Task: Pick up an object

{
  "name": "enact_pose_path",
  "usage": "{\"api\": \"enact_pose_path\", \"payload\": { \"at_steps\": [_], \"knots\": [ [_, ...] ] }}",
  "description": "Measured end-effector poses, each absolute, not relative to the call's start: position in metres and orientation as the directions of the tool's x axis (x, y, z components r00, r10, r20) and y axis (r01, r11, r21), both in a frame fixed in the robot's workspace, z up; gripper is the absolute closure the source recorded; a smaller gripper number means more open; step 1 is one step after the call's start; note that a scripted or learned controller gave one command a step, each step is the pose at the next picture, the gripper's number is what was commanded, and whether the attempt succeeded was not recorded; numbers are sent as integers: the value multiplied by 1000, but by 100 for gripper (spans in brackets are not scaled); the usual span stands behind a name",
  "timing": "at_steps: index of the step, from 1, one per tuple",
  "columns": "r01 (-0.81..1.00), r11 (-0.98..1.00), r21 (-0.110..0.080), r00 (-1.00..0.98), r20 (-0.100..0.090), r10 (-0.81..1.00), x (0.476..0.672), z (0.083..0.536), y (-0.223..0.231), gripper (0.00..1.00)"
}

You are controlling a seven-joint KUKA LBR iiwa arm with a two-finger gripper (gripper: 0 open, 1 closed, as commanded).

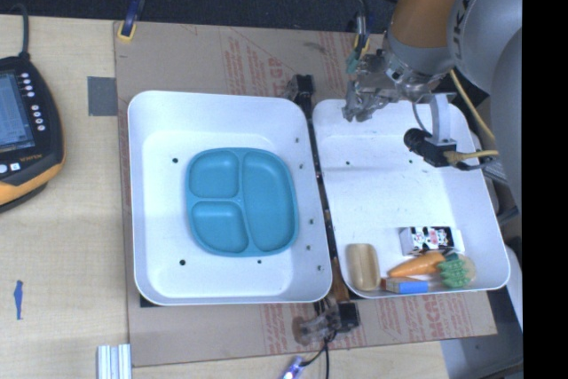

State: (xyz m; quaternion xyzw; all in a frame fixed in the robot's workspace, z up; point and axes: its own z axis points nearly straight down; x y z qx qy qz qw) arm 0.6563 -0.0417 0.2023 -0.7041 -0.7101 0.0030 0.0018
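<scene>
From the fixed camera above the bench, the gripper (362, 106) hangs over the far edge of the right bin (382, 157), close to the wall it shares with the left bin (155, 191). Nothing sits between its fingertips; whether they are spread or pressed together cannot be told, since they are small and dark against the rim.

The things to pick lie at the opposite, near end of the right bin, well apart from the gripper. A carrot (424, 266) lies with its long axis across the bin, orange tip toward the dividing wall and green top toward the outer wall. A tan block (362, 266) sits beside it, nearer the divider, probably the closest target. A small printed box (429, 239) lies just beyond the carrot. The left bin holds a blue divided plate (241, 201).
</scene>
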Motion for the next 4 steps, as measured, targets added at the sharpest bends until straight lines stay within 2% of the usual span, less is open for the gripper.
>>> {"api": "enact_pose_path", "payload": {
  "at_steps": [1,2,4],
  "knots": [
    [1000,10,-7,-10,-2,1000,656,213,-43,100],
    [1000,6,-5,-6,-2,1000,653,192,12,100],
    [1000,9,-7,-9,-3,1000,653,212,10,100]
  ]
}}
